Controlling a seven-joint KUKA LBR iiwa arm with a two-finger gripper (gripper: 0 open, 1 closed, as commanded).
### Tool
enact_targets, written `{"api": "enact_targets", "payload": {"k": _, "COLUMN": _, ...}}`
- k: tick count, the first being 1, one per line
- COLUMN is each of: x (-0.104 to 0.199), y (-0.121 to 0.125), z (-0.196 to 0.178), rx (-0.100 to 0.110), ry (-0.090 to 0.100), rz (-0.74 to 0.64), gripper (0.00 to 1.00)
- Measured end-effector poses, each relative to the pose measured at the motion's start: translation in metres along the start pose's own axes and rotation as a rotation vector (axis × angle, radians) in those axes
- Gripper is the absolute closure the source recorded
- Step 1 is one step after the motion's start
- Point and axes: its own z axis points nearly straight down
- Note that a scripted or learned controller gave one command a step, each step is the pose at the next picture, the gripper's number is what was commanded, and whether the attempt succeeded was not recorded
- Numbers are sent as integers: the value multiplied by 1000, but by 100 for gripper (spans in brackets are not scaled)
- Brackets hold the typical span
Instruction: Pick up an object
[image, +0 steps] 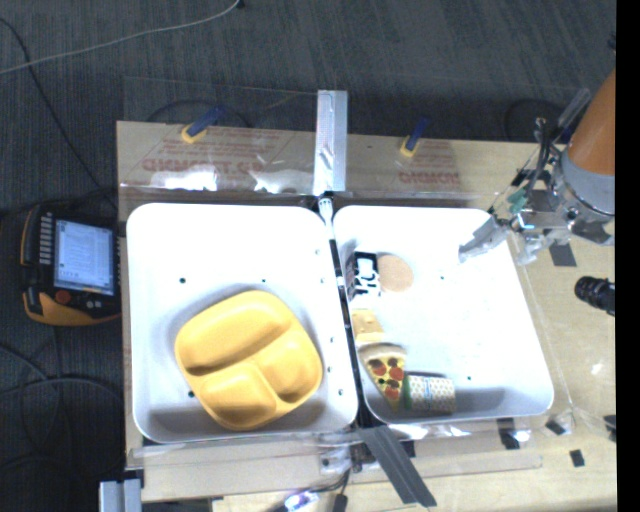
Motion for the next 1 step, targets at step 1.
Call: {"api": "enact_targets", "payload": {"k": 1, "x": 63, "y": 60, "z": 104, "rx": 1, "ry": 0, "rz": 134, "gripper": 0}}
